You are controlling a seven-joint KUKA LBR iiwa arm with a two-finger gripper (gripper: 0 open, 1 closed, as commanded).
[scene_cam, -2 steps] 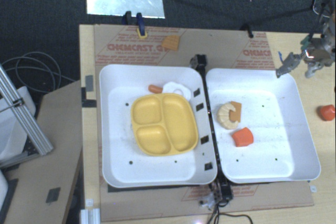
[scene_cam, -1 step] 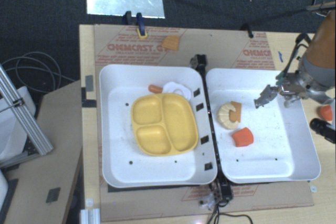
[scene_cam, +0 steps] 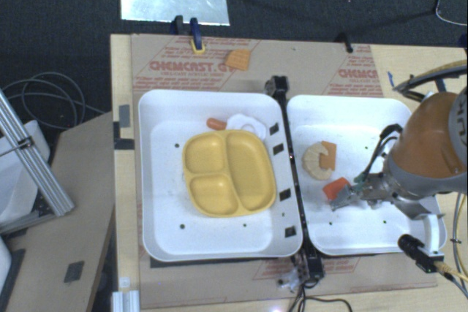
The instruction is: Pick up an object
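Over the right bin (scene_cam: 314,157) the arm (scene_cam: 431,150) reached in from the right, its orange band above the wrist, with the gripper (scene_cam: 341,199) low over the bin floor near the middle. Its tip pointed left, and a small red piece (scene_cam: 333,189) lay right at that tip, touching it or nearly so. Whether the piece sat between the fingers was too blurred to make out, and I could not tell if the pincer stood apart or together. Just up and left of the red piece lay a pale round thing (scene_cam: 316,161) with a small orange block (scene_cam: 329,152) against its upper right side.

On the left bin (scene_cam: 157,179) a yellow tray (scene_cam: 228,174) with three compartments rested at a slight tilt, near the centre. Beside its upper edge lay a small orange piece (scene_cam: 216,124) and a white thing (scene_cam: 247,126), possibly a cup, partly behind the tray. Beyond the bins, on the cardboard, sat a tan block (scene_cam: 238,59).
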